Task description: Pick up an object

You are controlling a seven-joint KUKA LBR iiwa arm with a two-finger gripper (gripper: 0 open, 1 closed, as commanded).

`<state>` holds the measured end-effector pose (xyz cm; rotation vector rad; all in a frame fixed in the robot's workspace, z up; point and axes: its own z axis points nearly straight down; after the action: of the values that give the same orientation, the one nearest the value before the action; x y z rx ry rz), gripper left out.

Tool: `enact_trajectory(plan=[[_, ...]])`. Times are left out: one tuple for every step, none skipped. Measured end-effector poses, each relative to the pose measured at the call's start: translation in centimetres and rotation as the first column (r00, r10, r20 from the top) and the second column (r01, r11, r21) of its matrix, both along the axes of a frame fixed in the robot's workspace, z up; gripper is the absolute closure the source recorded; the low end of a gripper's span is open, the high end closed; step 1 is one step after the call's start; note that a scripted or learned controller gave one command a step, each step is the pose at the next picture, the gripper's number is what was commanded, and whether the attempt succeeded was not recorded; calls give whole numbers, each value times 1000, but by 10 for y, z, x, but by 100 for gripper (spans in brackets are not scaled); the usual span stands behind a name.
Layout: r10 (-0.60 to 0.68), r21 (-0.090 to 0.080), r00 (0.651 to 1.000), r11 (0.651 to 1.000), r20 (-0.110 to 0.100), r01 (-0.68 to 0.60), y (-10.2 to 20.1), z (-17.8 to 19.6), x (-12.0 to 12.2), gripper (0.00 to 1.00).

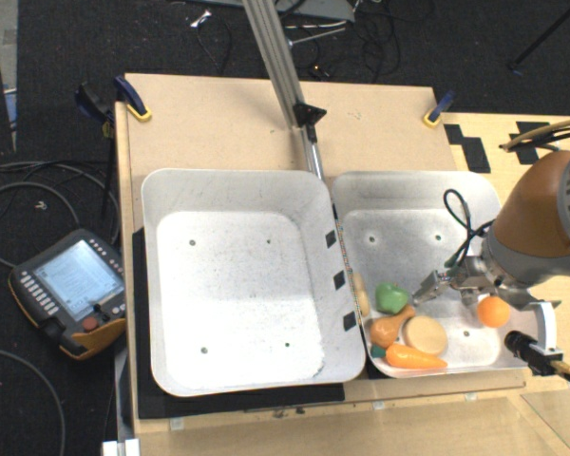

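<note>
Can't tell what the gripper [435, 286] is doing, but it's hovering near the small green rounded plastic toy [391, 298], probably light, slick, best pinched across its middle.

**Count on the bench**

Two white bins: left bin [237, 283], right bin [408, 226]. Five items clustered at the right bin's 6 o'clock: one green piece [391, 298], one orange ball [494, 312], one carrot [416, 356], one tan disc [425, 334], one brownish-orange piece [386, 330].
</note>
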<state>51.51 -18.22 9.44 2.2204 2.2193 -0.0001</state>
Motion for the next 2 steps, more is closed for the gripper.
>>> enact_trajectory(plan=[[0, 0, 1000, 1000, 2, 0, 0, 11, 0, 100], [-1, 0, 1000, 1000, 3, 1, -2, 62, -8, 100]])
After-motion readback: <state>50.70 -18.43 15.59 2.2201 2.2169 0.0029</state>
